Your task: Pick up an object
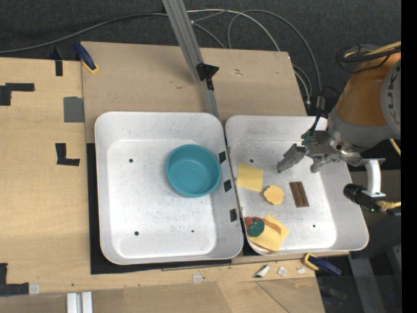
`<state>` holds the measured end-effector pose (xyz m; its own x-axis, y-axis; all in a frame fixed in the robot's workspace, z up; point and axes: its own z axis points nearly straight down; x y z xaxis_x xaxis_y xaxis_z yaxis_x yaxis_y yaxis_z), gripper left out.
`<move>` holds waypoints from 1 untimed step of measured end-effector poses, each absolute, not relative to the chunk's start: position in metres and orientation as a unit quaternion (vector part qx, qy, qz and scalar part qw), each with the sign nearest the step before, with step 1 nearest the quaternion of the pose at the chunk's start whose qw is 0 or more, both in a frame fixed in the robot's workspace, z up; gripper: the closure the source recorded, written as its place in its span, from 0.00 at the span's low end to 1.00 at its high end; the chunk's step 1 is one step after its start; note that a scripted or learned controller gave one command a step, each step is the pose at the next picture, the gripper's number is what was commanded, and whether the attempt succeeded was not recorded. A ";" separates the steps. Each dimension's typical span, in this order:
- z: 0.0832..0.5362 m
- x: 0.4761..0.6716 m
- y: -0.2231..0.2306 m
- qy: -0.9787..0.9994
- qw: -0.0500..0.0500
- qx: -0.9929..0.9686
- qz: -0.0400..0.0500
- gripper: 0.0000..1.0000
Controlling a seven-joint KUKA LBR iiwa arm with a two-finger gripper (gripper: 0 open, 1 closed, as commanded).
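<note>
Hovering over the right bin (339, 237), the end effector (301, 160) spreads its fingers, gripping nothing; the brown block (298, 193) lies below it, while the front-edge objects (266, 231) overlap indistinctly.

Grey arm (368, 103) from the right, wrist low, claw (301, 161) fingers splayed apart, nothing between them.
</note>
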<state>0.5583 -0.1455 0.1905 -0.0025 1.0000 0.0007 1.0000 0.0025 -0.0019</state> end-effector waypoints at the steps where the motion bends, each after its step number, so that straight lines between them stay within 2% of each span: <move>1: 0.191 0.558 -0.146 -0.708 0.001 -0.706 0.000 0.00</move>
<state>0.5583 -0.1456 0.1906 -0.0021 1.0000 0.0008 1.0000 0.0021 -0.0020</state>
